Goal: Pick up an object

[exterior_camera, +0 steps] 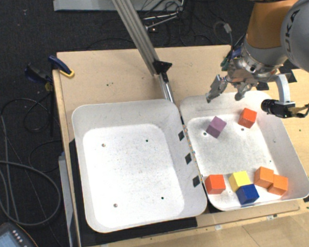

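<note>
My gripper (227, 91) hangs open over the far edge of the right bin (287, 151), its two fingers spread apart with nothing between them. A purple cube (215, 126) lies just below it, toward the bin's middle. An orange cube (247, 117) sits a little to the right of the purple one. Along the near side of the bin lie an orange cube (215, 183), a yellow cube (239, 180), a blue cube (247, 193) and two more orange blocks (271, 180) at the right corner.
The left bin (128, 161) stands beside the right one. A slanted metal pole (137, 29) reaches down to the gap between the bins at the back. A blue and yellow clamp (56, 67) sits at the bench's far left corner.
</note>
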`<state>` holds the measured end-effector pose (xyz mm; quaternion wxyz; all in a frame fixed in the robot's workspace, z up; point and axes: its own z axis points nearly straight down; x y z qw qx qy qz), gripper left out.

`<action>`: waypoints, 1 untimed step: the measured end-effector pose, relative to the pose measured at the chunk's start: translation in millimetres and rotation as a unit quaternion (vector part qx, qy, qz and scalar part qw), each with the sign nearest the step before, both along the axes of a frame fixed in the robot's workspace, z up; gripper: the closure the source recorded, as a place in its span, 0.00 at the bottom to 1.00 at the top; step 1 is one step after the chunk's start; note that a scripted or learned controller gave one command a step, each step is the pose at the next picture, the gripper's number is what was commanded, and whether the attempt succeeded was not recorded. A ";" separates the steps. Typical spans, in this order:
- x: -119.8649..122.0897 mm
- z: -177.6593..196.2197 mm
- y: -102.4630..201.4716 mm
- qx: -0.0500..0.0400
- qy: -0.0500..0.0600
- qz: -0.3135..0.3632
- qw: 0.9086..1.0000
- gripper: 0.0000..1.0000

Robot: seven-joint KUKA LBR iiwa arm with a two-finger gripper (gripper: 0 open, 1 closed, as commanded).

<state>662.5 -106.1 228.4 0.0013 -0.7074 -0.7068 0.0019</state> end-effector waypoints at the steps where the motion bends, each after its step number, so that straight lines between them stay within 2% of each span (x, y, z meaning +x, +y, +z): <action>1: -2.1 -43.3 1.5 0.000 0.000 0.000 1.000 0.00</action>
